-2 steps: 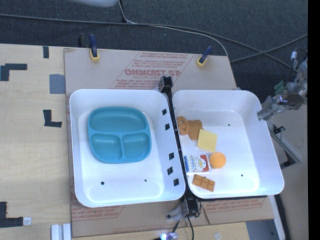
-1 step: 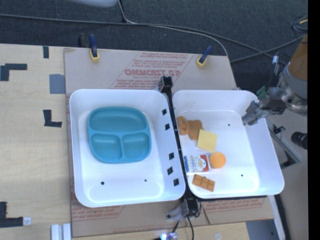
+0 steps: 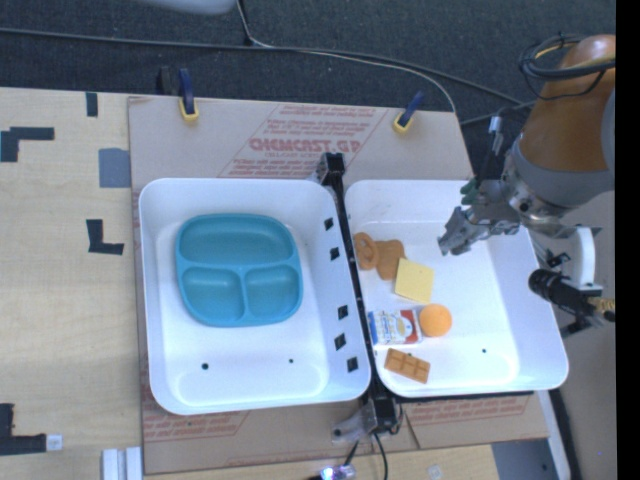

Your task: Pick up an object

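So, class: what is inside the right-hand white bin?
The right bin holds a brown cookie shape, a yellow cheese slice, an orange ball, a small carton and a brown wafer. The cheese hides part of the cookie.

Two white bins (image 3: 160, 268); one blue plate (image 3: 238, 268); five food items (image 3: 400, 313) in right bin.
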### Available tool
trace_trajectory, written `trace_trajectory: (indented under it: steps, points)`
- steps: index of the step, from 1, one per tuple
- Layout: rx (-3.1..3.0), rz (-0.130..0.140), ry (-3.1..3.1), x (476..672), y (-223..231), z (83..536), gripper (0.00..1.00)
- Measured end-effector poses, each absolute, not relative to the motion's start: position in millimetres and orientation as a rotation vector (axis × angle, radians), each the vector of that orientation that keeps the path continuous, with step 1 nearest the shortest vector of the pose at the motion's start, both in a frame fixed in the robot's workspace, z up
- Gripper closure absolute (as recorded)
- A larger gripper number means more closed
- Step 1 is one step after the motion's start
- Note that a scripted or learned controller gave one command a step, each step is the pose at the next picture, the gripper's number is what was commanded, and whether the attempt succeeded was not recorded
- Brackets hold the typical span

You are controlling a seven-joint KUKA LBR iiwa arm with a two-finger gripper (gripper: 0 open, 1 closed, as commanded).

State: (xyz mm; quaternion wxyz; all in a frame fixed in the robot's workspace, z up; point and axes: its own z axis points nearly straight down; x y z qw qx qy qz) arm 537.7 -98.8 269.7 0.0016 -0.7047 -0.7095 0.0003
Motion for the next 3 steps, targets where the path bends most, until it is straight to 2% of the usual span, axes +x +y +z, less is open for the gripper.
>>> trace_trajectory:
  steps: [1, 2, 3]
  points:
    - [-2.212, 0.002, -2.226, 525.9, -45.0, 259.7, 1.00]
    - [-2.214, 0.002, -2.227, 537.1, 6.9, 250.1, 1.00]
    - [-2.211, 0.002, -2.227, 530.2, 62.6, 248.3, 1.00]
